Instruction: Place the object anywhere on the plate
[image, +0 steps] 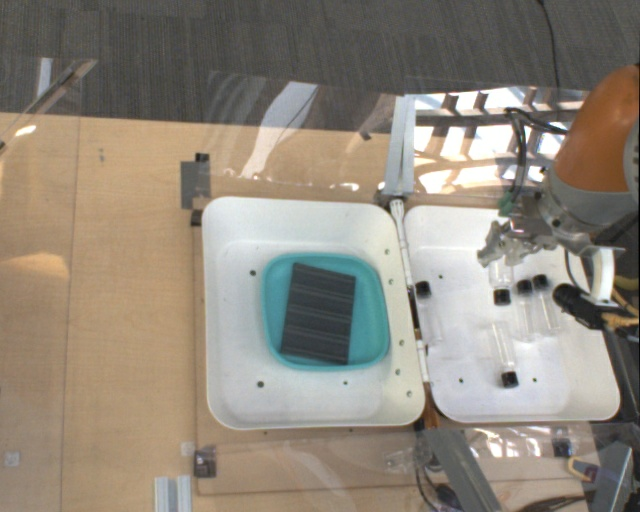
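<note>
The gripper (522, 292) hangs over the right bin (455, 380), its two transparent fingers (502, 345) spread apart with nothing between them. The orange-banded arm (600, 150) rises behind it at the right. In the left bin (235, 385), well apart from the gripper, the dark ribbed object (319, 313) lies flat on the teal plate (274, 300), slightly tilted.

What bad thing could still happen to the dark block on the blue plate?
Probably not much. The dark grey ribbed rectangular block already lies flat on the square teal plate in the left white bin. One risk: its lower end reaches close to the plate's edge, so a bump might slide it off. Also, the two-finger gripper hangs low over the right white bin and could scrape it.
</note>
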